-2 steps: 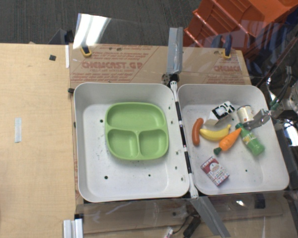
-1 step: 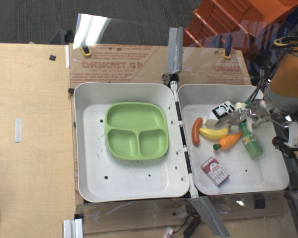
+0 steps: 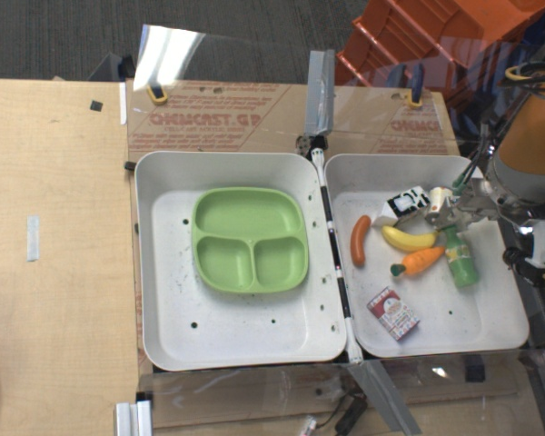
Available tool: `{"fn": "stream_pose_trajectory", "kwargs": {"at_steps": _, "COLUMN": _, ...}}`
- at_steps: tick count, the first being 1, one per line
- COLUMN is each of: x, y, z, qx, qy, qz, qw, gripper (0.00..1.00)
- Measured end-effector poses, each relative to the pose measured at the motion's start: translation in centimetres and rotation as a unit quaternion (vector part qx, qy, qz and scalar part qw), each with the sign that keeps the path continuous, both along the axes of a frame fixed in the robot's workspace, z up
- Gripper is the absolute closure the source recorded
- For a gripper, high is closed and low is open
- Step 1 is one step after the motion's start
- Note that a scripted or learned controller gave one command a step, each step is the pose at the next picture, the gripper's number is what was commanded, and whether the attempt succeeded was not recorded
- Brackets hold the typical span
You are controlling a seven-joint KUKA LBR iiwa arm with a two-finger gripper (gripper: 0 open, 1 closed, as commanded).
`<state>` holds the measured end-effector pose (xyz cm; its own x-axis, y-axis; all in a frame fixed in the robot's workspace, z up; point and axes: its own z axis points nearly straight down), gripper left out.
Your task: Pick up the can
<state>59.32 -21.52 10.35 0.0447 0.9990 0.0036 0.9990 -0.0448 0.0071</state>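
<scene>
left to right: left bin (image 3: 143, 243) bearing a green plate (image 3: 251, 240); right bin (image 3: 490, 316) with a sausage (image 3: 360, 241) by its left wall. the can (image 3: 393, 313), red and white, lies on its side near the front of the right bin, apart from the other items. behind it are a banana (image 3: 407, 238) and a carrot (image 3: 419, 261), touching, and a green bottle (image 3: 460, 263) just beside the carrot. the gripper (image 3: 443, 209) hangs over the banana's right end, well apart from the can; whether it is spread or closed cannot be told, and nothing is seen held.

handling, as a judgement: the can looks small, light and stiff, with a smooth label that may slip and a round body that may roll. a pinch across the middle of its body seems best. the bin floor is smooth and flat, and there is free room on all sides of the can.
</scene>
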Motion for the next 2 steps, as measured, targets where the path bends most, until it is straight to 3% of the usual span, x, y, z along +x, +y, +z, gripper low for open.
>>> {"fn": "stream_pose_trajectory", "kwargs": {"at_steps": 1, "x": 6.61, "y": 3.83, "z": 8.38, "qx": -0.0026, "qy": 0.004, "qz": -0.019, "qw": 0.9998, "gripper": 1.00}}
{"fn": "stream_pose_trajectory", "kwargs": {"at_steps": 2, "x": 6.60, "y": 3.84, "z": 8.36, "qx": -0.0026, "qy": 0.004, "qz": -0.019, "qw": 0.9998, "gripper": 0.00}}
